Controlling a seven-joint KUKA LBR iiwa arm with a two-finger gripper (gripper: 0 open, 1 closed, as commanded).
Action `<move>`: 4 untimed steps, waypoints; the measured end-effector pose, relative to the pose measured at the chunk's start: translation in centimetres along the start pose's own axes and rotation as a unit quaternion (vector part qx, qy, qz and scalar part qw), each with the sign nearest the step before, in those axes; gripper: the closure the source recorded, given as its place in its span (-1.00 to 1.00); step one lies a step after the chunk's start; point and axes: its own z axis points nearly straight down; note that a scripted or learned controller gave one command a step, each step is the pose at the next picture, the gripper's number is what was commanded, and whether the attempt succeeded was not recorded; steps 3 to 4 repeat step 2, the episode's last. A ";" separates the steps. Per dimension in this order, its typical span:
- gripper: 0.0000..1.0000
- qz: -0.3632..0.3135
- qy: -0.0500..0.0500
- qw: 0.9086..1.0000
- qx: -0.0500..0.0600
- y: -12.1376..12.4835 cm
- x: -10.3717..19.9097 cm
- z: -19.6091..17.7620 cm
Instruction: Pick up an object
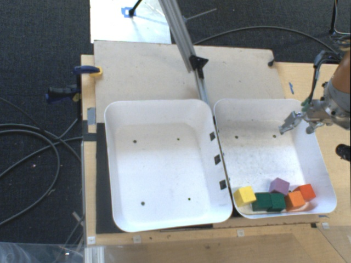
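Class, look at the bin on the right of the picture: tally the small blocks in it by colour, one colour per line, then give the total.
Yellow block: 1
Purple block: 1
Green blocks: 2, side by side, hard to separate
Orange blocks: 2, the second at
Total: 6, all at the near edge of the right white bin

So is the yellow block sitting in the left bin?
No, the yellow block lies in the right bin, near its front edge beside the green block.
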 end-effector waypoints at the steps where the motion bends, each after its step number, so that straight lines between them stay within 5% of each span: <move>1: 1.00 -0.002 -0.001 1.000 -0.002 0.1 0.0 -1.2; 2: 1.00 -0.001 -0.001 1.000 -0.005 -1.6 3.0 -10.4; 4: 1.00 -0.001 -0.001 1.000 -0.005 -1.6 3.0 -10.4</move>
